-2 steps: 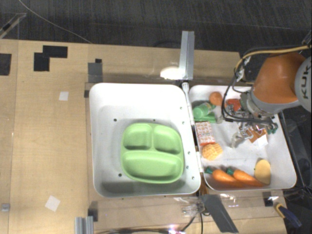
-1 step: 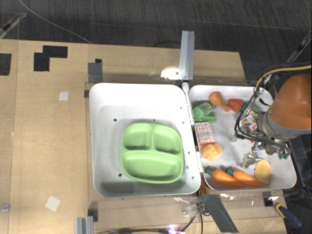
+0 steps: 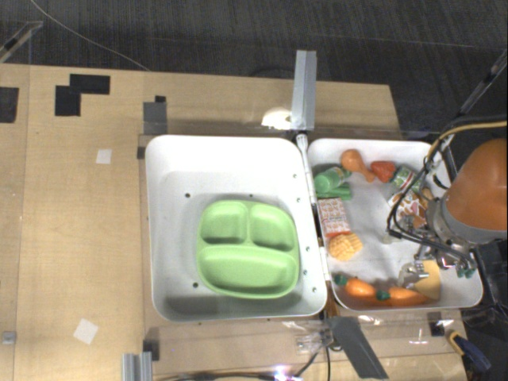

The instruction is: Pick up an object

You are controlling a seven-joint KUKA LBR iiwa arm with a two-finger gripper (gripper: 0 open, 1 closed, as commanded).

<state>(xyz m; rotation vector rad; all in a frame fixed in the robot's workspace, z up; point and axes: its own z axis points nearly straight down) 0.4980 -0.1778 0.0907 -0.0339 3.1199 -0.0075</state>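
Note:
The right bin (image 3: 373, 213) holds several toy foods: an orange drumstick (image 3: 355, 163), a red piece (image 3: 383, 170), a green piece (image 3: 331, 183), a printed packet (image 3: 333, 215), a yellow corn piece (image 3: 344, 247), two carrots (image 3: 361, 289) (image 3: 401, 295) and a pale yellow wedge (image 3: 432, 282). My gripper (image 3: 416, 274) hangs low over the bin's front right corner, right beside the yellow wedge and just above the right carrot. The arm's orange band (image 3: 480, 185) and cables hide part of the bin's right side.
The left bin (image 3: 171, 173) bears a green divided plate (image 3: 248, 247). A grey metal post (image 3: 304, 90) stands behind the seam between the bins. A small striped can (image 3: 403, 178) and a printed item (image 3: 409, 205) lie near the arm's cables.

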